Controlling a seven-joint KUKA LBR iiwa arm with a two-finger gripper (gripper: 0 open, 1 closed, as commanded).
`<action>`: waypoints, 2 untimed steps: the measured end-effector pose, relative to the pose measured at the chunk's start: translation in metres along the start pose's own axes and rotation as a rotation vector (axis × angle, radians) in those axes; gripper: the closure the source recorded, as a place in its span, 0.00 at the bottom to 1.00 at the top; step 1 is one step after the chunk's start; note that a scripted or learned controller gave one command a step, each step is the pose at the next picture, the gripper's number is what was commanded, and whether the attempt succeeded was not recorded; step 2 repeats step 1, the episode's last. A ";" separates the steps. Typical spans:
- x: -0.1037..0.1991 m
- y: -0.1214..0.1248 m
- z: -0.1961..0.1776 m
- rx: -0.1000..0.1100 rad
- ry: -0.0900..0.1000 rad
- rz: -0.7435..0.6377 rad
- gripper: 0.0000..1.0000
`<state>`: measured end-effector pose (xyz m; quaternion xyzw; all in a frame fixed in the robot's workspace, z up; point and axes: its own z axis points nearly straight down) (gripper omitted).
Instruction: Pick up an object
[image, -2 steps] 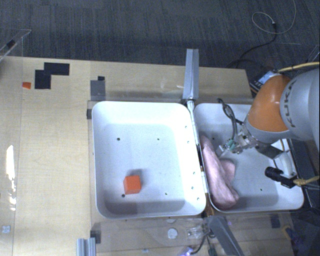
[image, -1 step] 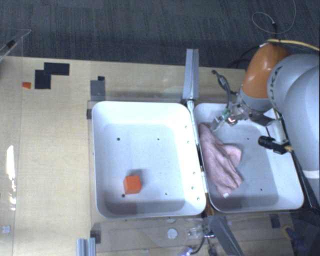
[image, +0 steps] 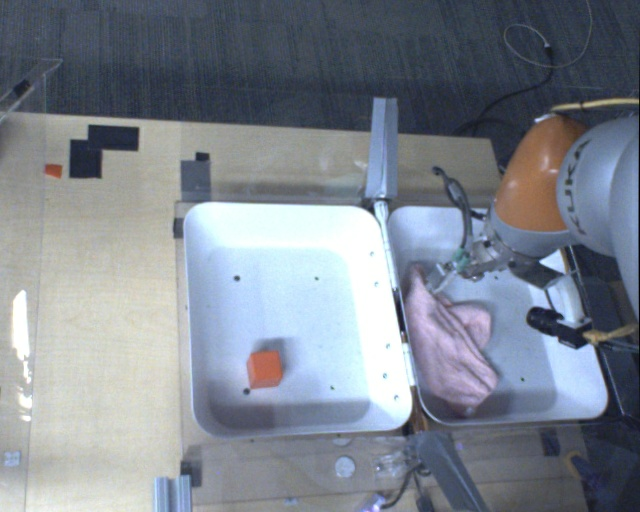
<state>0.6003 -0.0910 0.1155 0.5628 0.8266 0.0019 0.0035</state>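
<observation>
Pale wooden bench top (image: 100, 330) — light grain, spanning the view. Two shallow white plastic bins sit directly on it, side by side, rims touching: left bin (image: 200, 330) near centre, right bin (image: 570, 400) at 3 o'clock. Black L-shaped flat marker (image: 95, 148) at 10 o'clock — small orange square tab (image: 53, 171) just beside it, toward 9.

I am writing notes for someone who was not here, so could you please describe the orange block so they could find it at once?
Start at the two white bins and take the left bin, the one away from the arm. The orange block sits on its floor near the front left corner. It is small, boxy and bright orange, unlike the soft pink cloth crumpled in the right bin.
</observation>
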 end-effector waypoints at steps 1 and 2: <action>0.005 -0.009 0.025 -0.006 -0.003 -0.107 0.00; 0.005 -0.009 0.025 -0.006 -0.003 -0.107 0.00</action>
